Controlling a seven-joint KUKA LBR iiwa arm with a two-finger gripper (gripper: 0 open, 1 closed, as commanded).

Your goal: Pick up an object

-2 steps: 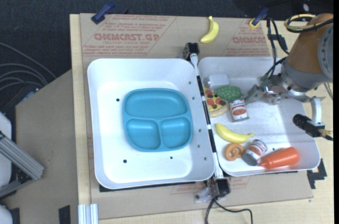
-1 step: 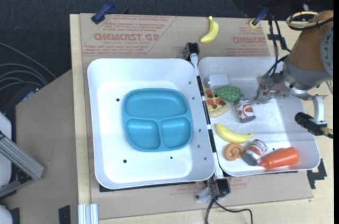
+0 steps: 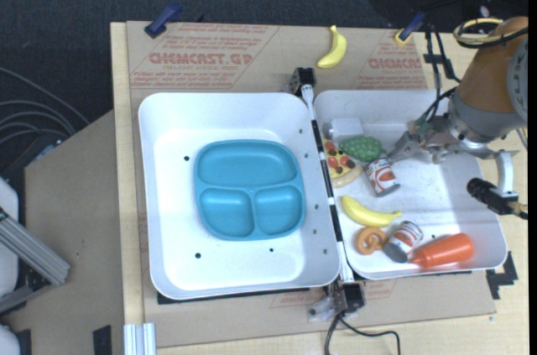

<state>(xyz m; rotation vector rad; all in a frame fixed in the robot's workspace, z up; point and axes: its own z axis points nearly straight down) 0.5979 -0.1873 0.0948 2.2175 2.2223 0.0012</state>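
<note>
Gripper hovers in the right bin beside the can, jaw state unclear, nothing lifted yet.

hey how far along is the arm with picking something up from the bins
Done: the arm has reached into the right bin, its gripper low near the green toy and small can. In hand: nothing visibly gripped. Left: grasping and lifting; the banana, orange bottle and the rest lie in the bin.
</note>
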